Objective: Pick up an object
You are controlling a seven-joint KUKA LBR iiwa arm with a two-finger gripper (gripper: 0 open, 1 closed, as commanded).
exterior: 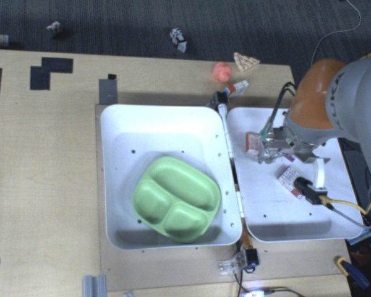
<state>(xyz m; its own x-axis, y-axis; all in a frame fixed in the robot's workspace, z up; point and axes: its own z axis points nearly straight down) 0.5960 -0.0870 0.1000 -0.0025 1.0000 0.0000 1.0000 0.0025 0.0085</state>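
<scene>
Currently: pick not completed; no object is seen lifted.

The small red-and-white packet (pixel 253 143) lies on the floor of the right bin (pixel 284 228), touching or just beside the tip of the gripper (pixel 267 153) on its far-left side; contact cannot be confirmed. The gripper sits low over the bin floor. Its opening cannot be judged from this view, and no object is visible within it. Remaining, by judgement: secure the packet and raise it. A patterned card (pixel 288 177) lies near the gripper on its near-right side, apart from the packet, and does not obstruct. The green divided plate (pixel 176 197) lies in the left bin (pixel 120 141), well apart beyond the shared wall. An orange ball (pixel 221 72) rests outside the bins, well behind the gripper.
</scene>
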